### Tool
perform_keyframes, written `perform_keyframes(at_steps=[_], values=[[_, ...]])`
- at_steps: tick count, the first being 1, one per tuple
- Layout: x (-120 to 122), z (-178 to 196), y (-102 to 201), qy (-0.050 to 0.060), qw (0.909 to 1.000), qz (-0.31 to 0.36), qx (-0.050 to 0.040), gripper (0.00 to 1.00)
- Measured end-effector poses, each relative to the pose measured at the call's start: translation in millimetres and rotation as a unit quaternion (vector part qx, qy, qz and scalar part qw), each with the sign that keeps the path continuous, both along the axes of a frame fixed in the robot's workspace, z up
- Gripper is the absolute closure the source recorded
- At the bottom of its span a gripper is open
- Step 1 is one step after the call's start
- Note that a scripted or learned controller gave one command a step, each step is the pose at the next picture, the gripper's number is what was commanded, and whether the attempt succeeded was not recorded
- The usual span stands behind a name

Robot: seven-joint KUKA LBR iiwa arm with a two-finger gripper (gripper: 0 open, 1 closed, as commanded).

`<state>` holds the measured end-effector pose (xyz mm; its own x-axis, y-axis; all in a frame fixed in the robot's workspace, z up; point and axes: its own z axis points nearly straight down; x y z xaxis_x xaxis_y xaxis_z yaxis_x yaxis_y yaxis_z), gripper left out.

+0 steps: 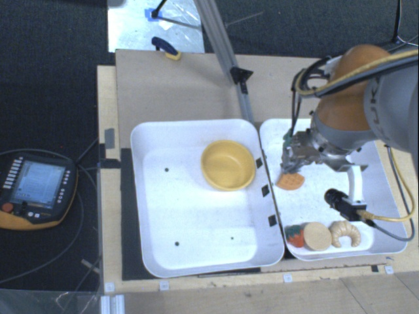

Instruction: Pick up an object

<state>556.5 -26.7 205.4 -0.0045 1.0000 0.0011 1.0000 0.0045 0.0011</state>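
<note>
The pincer (290,167) is positioned directly above an orange cookie (291,181) in the right bin (386,244). The cookie's long axis is seen running roughly left-right. Whether the pincer is spread cannot be told.

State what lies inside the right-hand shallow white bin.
An orange flat piece, a tan round disc, a croissant-shaped item and something red-green. The arm covers the bin's far part.

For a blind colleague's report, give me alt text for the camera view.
A grey robot arm's gripper hangs just above an orange disc in the right bin, which also holds a croissant and round pieces. The left bin holds a yellow bowl.
</note>
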Motion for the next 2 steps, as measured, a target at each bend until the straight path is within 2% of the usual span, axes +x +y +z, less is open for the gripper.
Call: perform_keyframes(at_steps=[1,2], values=[[34.2,9.5,50.9,-0.001,1.0000,0.000,-0.0005,1.00],[54.0,7.7,92.2,0.000,1.0000,0.000,-0.0001,1.00]])
